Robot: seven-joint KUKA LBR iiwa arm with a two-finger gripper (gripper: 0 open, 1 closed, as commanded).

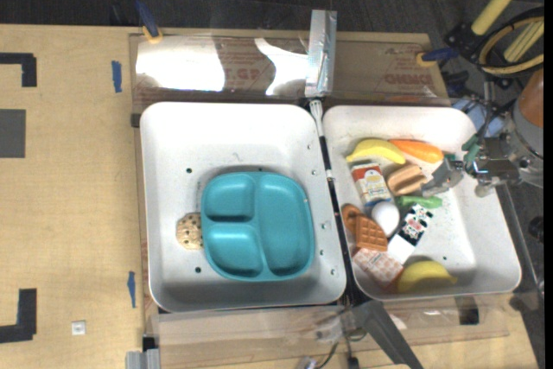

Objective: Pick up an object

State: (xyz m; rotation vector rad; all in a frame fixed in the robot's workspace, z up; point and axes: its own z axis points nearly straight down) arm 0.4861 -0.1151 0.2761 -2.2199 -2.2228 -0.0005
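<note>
One tool (449, 170) reaches in from the right edge of the frame, low over the upper right part of the right bin (492, 229); whether it is wide or narrow I cannot tell, and nothing shows between its tips. Its tip lies just beside a tan bun (406, 179), with an orange carrot (416, 149) and a yellow banana (378, 151) just above that, near the bin's top rim. Left of the bun stands a small bottle (371, 184), close to the wall shared by the two bins. Lower down, toward the frame's centre-bottom, lie a white ball (384, 212), a black-and-white toy (416, 225), a brown waffle (365, 231) and a yellow lemon (423, 274) near the bottom rim. The bin's right half is bare white floor, open room along the right rim. The left bin (173, 143) holds a teal tray (257, 225) at its middle, with a cookie (189, 231) touching the tray's left edge; bare floor rings the tray on its upper and left sides. Both bins sit on the surface (60, 212), whose left part is open.
</note>
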